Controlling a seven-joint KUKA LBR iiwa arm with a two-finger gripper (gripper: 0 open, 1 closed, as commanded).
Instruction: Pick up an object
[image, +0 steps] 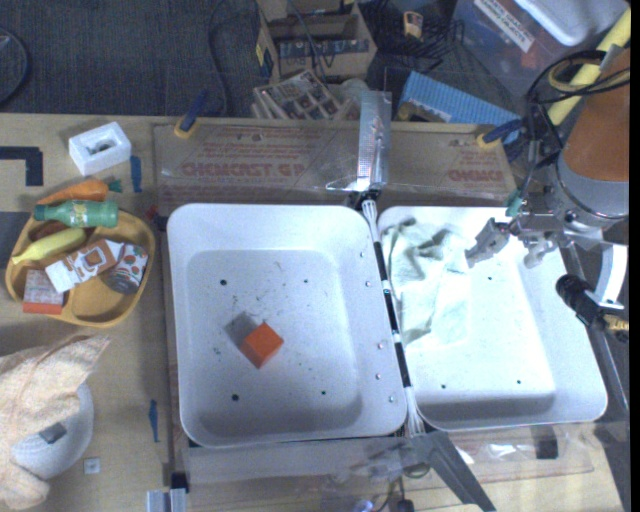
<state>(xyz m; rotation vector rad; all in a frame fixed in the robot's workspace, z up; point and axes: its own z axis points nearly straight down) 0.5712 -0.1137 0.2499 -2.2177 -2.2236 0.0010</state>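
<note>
An orange cube (263, 344) lies in the left bin (200, 250), a little left of its middle, with a grey patch just beside it. In the right bin (570, 390) a crumpled pale, see-through sheet (432, 285) with dark marks covers the upper left part. My gripper (508, 248) hangs over the upper right of that bin, to the right of the sheet and clear of it. Its two fingers (483, 243) are spread apart and open, with nothing between them.
A yellow bowl (128, 302) with toy food sits left of the bins, above a beige cloth (45, 385). A white box (99, 147) stands at the far left. Clear plastic panels (270, 165) rise behind the bins. Cables and the arm (598, 150) crowd the right side.
</note>
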